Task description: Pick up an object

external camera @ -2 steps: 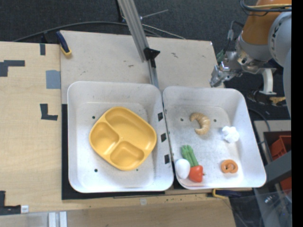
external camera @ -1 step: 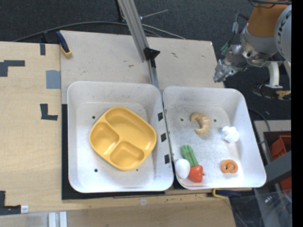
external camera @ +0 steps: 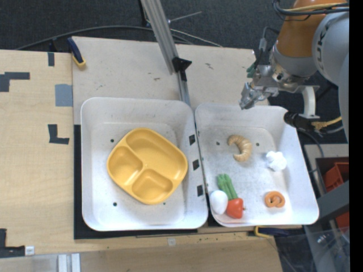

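Observation:
The right bin [external camera: 295, 152] holds a tan croissant [external camera: 241, 147], a white crumpled piece [external camera: 277, 161], an orange ring-shaped pretzel [external camera: 274, 199], a green-stemmed vegetable [external camera: 227, 185] with a red part [external camera: 235, 207], and a white egg [external camera: 218, 200]. My gripper [external camera: 249, 99] hangs over the bin's far rim, above and behind the croissant, apart from every object. Nothing shows between its tips.
The left bin [external camera: 91, 152] holds a yellow divided plate [external camera: 147, 165]. A grey metal post [external camera: 161, 33] slants down to the gap between the bins. A yellow-blue clamp [external camera: 76, 52] lies on the bench at far left. Cables [external camera: 309, 123] run by the right bin's far corner.

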You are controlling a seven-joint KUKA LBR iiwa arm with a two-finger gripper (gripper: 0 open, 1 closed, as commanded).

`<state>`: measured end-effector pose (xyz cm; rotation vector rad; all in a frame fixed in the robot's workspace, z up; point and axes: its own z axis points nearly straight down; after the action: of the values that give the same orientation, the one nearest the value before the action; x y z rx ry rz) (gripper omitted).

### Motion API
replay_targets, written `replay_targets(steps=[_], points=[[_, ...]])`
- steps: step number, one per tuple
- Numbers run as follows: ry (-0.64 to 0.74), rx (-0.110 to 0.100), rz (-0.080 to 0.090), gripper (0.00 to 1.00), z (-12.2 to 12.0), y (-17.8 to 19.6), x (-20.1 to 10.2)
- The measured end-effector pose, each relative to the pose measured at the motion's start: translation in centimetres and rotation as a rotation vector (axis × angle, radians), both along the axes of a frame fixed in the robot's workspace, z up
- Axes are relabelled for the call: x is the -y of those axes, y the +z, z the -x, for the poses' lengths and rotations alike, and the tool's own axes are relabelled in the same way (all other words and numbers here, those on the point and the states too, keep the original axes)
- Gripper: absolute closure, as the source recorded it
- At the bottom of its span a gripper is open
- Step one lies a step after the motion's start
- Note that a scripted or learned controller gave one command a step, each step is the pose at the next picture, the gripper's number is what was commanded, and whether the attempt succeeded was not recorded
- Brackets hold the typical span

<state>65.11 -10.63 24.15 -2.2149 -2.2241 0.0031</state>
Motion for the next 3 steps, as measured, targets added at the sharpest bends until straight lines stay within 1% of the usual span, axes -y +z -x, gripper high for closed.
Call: replay_targets(steps=[1, 2, 3], points=[[0.002, 0.000, -0.001, 1.00, 1.8, -0.7, -5.4], [0.002, 0.000, -0.001, 1.00, 4.8, 0.1, -9.8], [0.001, -0.002, 0.000, 1.00, 7.2, -1.5, -14.4]])
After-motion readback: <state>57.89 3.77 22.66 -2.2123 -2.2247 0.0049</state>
